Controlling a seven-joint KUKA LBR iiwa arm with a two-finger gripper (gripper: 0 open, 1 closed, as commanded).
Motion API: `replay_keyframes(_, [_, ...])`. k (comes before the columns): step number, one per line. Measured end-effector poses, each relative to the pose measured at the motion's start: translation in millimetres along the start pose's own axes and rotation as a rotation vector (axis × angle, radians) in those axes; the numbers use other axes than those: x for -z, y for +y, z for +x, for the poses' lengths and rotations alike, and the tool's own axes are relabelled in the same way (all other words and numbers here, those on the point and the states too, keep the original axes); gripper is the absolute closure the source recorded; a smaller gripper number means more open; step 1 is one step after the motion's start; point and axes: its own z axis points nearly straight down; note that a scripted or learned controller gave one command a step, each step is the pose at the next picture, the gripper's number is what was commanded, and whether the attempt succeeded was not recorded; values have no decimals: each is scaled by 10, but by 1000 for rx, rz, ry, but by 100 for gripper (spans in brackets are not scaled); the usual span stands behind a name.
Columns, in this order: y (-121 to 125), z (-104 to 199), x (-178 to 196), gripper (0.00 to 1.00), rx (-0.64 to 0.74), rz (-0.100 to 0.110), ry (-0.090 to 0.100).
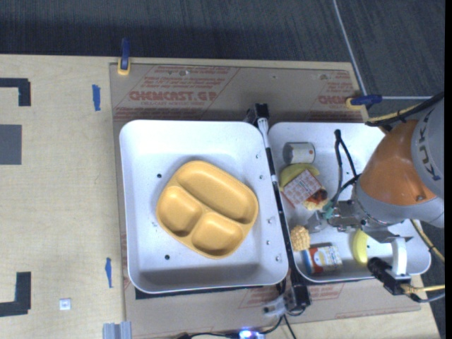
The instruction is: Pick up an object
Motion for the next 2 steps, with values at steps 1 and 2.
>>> replay_keyframes(1, [-25,27,-107,0,0,8,2])
replay_keyframes(2, [-25,29,-107,0,-1,8,2])
